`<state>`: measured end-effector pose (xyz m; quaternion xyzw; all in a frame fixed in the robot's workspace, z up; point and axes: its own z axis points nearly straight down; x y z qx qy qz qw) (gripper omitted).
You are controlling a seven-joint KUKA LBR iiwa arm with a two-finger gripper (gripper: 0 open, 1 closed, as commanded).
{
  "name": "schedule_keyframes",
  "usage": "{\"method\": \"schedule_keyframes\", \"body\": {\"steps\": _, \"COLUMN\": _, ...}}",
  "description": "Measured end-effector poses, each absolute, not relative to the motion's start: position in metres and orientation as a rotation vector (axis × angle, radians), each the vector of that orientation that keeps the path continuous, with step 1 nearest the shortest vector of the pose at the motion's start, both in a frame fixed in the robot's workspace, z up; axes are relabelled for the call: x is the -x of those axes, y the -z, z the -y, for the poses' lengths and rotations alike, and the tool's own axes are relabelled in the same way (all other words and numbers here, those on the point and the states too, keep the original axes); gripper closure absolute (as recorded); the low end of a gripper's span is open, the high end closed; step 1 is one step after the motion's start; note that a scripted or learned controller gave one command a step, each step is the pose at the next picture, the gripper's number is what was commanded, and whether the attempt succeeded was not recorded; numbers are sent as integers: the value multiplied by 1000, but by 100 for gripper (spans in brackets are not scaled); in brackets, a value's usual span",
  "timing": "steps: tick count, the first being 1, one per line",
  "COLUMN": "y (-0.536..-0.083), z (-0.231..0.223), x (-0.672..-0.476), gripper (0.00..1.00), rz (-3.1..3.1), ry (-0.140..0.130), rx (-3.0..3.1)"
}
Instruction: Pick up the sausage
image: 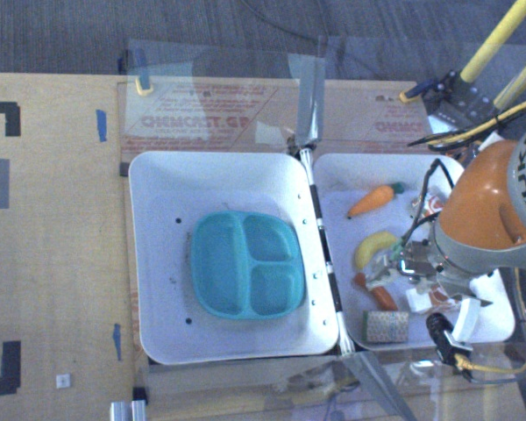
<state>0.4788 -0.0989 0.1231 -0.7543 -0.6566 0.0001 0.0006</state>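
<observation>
The sausage, short and red-brown, lies under my fingers, just below the banana; finger state unclear, bin wall close.

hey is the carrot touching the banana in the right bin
Apart. The camera view shows the carrot lying toward the far side of the right bin and the banana nearer, with a bare strip of white bin floor between them.
</observation>
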Motion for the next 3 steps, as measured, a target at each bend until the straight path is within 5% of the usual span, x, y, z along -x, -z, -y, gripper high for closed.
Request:
{"method": "schedule_keyframes", "body": {"steps": 1, "y": -185, "z": 62, "x": -479, "gripper": 0, "rz": 2117, "ry": 0, "rx": 2321}}
{"method": "schedule_keyframes", "body": {"steps": 2, "y": -185, "z": 52, "x": -479, "gripper": 0, "rz": 2217, "ry": 0, "rx": 2225}}
{"method": "schedule_keyframes", "body": {"steps": 3, "y": -87, "z": 95, "x": -481, "gripper": 0, "rz": 2154, "ry": 6, "rx": 2291}}
